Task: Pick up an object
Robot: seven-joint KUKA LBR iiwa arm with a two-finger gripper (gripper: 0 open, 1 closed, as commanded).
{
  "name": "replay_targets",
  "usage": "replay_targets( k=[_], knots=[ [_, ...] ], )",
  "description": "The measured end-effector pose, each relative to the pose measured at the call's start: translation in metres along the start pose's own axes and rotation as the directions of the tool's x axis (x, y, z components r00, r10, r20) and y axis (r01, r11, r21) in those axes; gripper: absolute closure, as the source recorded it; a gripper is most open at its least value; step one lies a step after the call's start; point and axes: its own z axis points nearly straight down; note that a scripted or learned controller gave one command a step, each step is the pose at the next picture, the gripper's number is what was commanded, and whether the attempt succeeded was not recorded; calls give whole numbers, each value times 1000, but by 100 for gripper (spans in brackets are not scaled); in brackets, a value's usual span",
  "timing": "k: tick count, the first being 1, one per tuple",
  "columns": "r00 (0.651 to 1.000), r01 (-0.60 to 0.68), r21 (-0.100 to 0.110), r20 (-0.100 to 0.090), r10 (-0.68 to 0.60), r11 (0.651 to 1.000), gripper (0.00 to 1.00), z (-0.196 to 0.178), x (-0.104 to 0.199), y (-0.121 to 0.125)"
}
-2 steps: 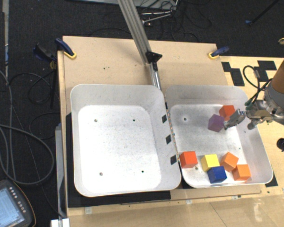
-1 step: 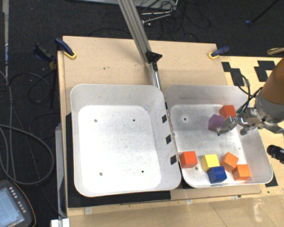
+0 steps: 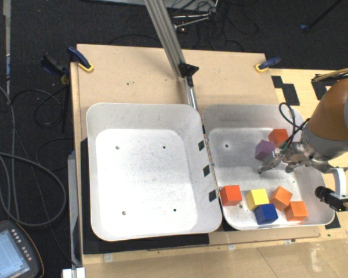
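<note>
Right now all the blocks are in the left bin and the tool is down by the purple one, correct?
Not quite. The blocks are in the right bin, not the left bin, as the camera view shows. The rest holds: the tool is down by the purple block.

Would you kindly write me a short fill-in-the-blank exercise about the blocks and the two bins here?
1. All the blocks lie in the ____ bin.
2. The gripper is just below the ____ block.
3. The blue block touches the ____ block.
4. The number of orange blocks is ____.

Missing words: right; purple; yellow; four
</note>
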Motion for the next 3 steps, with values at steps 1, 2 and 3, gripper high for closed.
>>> replay_targets(
  k=[1,2,3],
  knots=[
    [1000,0,-3,0,0,1000,100,-12,0,1],
    [1000,4,-7,2,-4,1000,100,-63,5,11],
    [1000,4,-7,2,-4,1000,100,-116,5,13]
  ],
)
